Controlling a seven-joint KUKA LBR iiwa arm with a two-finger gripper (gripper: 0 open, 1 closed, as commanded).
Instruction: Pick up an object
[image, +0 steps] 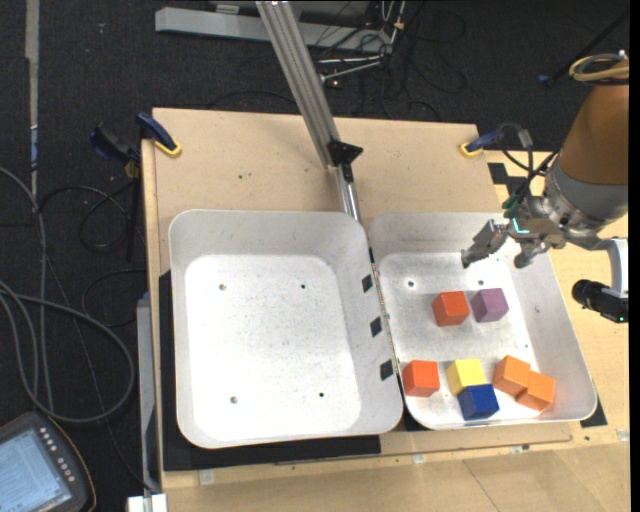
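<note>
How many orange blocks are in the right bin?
4: one beside the purple block, one left of the yellow block, two touching at lower right.

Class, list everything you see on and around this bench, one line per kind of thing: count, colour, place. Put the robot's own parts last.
Bins: 2, white, side by side; left bin, right bin.
Orange blocks: 4, right bin; one mid, one front left, two touching at front right.
Purple block: 1, beside the mid orange one.
Yellow block: 1, front.
Blue block: 1, just in front of yellow.
Clamps: 2, blue and yellow, far bench corners.
Arm: 1, grey and orange, right.
Hand: 1, open, over the right bin's far edge.
</note>
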